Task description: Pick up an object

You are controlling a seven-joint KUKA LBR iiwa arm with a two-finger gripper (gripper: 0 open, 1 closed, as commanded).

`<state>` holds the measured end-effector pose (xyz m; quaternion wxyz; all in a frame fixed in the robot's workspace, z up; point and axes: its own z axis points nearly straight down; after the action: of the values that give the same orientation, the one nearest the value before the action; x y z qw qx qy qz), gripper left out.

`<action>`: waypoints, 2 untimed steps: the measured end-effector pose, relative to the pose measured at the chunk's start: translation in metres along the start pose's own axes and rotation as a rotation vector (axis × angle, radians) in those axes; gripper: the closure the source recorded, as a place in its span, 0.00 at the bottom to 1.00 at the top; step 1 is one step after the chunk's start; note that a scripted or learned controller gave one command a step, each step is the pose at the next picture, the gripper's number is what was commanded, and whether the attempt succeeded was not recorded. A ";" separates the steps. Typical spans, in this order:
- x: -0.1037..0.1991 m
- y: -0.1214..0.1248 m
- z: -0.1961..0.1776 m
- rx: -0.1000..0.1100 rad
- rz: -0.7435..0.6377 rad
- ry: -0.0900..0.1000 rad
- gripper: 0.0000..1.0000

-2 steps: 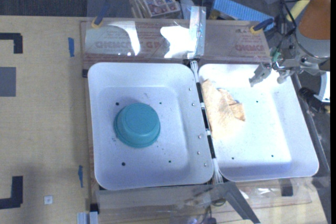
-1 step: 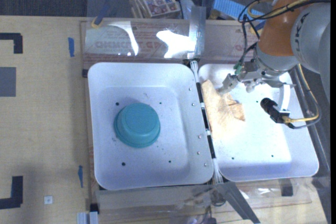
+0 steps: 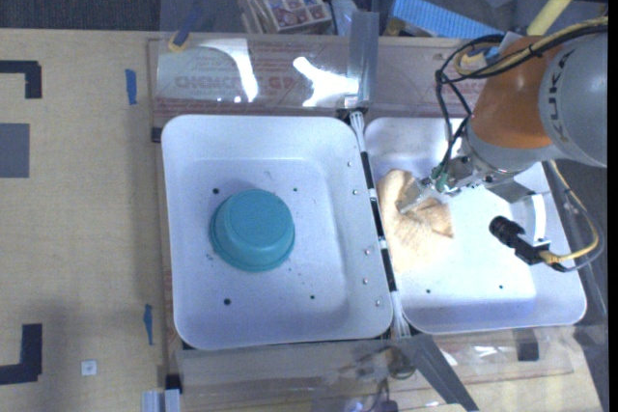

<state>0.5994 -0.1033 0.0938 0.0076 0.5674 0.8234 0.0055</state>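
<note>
While the arm (image 3: 541, 101) reaches in from three o'clock, we log its claw (image 3: 425, 198) low over the right bin (image 3: 483, 304), tip resting on or just above a tan, crumpled lump (image 3: 417, 212) that looks like a soft bread-like piece or wad; we cannot say which.

Item 1, tan lump: one. It lies at the left side of the right bin, near the shared wall between the bins. Its long axis runs roughly from twelve to five o'clock. From the claw it lies directly beneath and slightly toward six o'clock, so we judge that the coming move turns on a short straight descent, not a sideways reach.

Item 2, teal bowl (image 3: 253, 229): one, upside down, in the middle of the left bin (image 3: 193, 150), well apart from the claw toward nine o'clock.

Item 3, bins: two, side by side.

Item 4, arm: one, hence the nearer by default.

Claw state: we cannot tell whether it is parted or closed, as the wrist and the lump blend together; we see no object clearly between its tips, so we record no hold.
</note>
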 end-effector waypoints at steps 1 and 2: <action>-0.002 0.001 -0.012 -0.006 0.004 -0.001 1.00; -0.002 0.001 -0.012 -0.006 0.004 -0.001 0.00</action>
<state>0.6007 -0.1048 0.1053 0.0096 0.5690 0.8223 0.0075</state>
